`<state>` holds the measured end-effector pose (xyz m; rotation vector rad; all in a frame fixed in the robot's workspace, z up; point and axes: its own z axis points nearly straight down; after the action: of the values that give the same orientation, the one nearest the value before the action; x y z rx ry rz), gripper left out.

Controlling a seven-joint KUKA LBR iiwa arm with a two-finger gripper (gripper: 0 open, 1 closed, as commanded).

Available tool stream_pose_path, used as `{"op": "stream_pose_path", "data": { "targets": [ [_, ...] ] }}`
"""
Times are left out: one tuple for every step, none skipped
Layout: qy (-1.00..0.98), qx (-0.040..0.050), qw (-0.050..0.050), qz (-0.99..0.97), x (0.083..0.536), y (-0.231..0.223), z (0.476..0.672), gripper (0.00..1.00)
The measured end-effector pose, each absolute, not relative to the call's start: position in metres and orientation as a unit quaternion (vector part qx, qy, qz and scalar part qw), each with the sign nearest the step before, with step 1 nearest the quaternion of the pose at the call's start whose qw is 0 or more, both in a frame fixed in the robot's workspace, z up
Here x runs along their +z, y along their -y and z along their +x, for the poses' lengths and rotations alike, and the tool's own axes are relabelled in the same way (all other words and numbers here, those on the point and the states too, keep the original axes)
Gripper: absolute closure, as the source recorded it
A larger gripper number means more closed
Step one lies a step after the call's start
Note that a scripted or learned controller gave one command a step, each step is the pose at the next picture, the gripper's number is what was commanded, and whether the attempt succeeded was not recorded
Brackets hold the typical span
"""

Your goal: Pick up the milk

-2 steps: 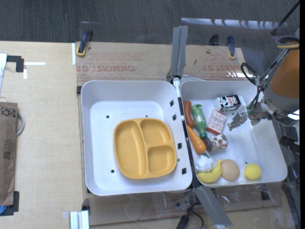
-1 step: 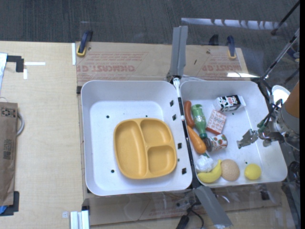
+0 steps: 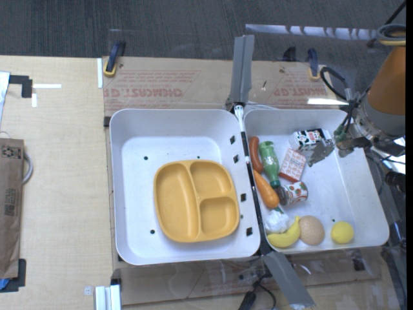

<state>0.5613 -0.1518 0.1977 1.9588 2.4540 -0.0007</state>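
Milk (image 3: 310,137) lies at back of right bin (image 3: 371,192), just behind red carton (image 3: 293,165). Hand (image 3: 321,152) beside milk, spread, pinching nothing. Step: approach. Next: straddle milk, close.

So the bench (image 3: 51,173) is light wood, with a brown cardboard sheet (image 3: 193,84) that has red print laid across the back part and clipped down by blue-and-yellow clamps (image 3: 115,58). Two shallow white bins sit on it touching side by side, the left bin (image 3: 129,192) and the right bin (image 3: 368,192), with a grey bar (image 3: 242,66) running back from where they meet. Over at the left edge of the bench there's a brown paper bag (image 3: 11,199) lying flat, well apart from the bins.
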Motion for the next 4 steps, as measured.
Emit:
{"op": "stream_pose_path", "data": {
  "targets": [
    [-0.796,-0.0006,0.0,0.605,0.171,0.147,0.585,0.0],
    [-0.847,-0.0003,-0.001,0.531,0.13,0.172,0.492,0.0],
    [-0.891,0.0001,0.002,0.454,0.211,0.132,0.584,0.0],
    [-0.914,-0.0001,0.0,0.405,0.175,0.152,0.548,0.0]
  ]
}}
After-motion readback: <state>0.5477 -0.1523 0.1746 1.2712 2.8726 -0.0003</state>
